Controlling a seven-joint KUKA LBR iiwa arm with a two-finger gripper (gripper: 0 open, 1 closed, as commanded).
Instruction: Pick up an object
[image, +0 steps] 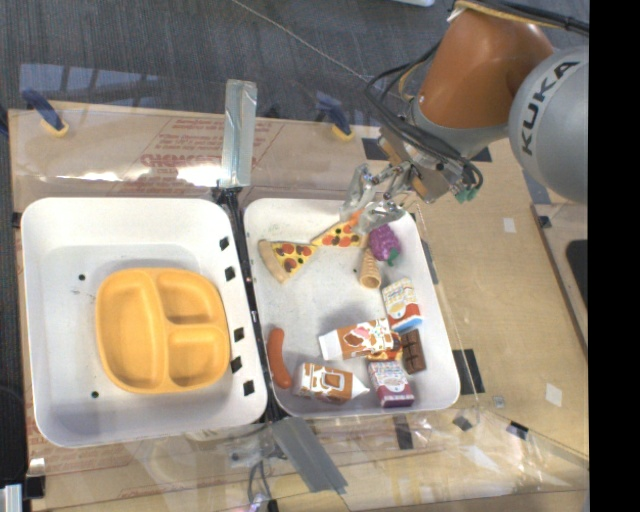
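Two shallow white bins with rounded corners sit side by side on the surface (520, 330), which is pale wood partly covered with a glossy clear sheet. The left bin (60, 400) holds a matte yellow-orange plastic tray (160, 328), a rounded rectangle moulded into three compartments, lying near the bin's middle.

The right bin (300, 300) has a faintly speckled floor and carries a scatter of small toy foods. Two flat pizza slices lie toward its far edge: one wedge (285, 257) near the far left corner, and a narrower slice (340, 236) just beside it. A knobbly purple grape bunch (384, 242) lies near the far right corner, with a tan ribbed ice-cream cone (370, 268) touching its near side. Down the right edge sit a small printed carton (400, 303) and a dark brown chocolate bar (413, 352). Near the near edge lie a brown-and-white milk carton (358, 340), a second boxy carton (326, 381) and a maroon packet (391, 384). A smooth red-orange sausage (279, 358) lies along the left edge.

The tool (375, 205), a cluster of shiny metal parts, hangs over the far edge of the right bin, just above the narrower slice and the grapes. Its two fingers stand apart, with nothing between them. Above it is the arm's glossy orange band (480, 65).
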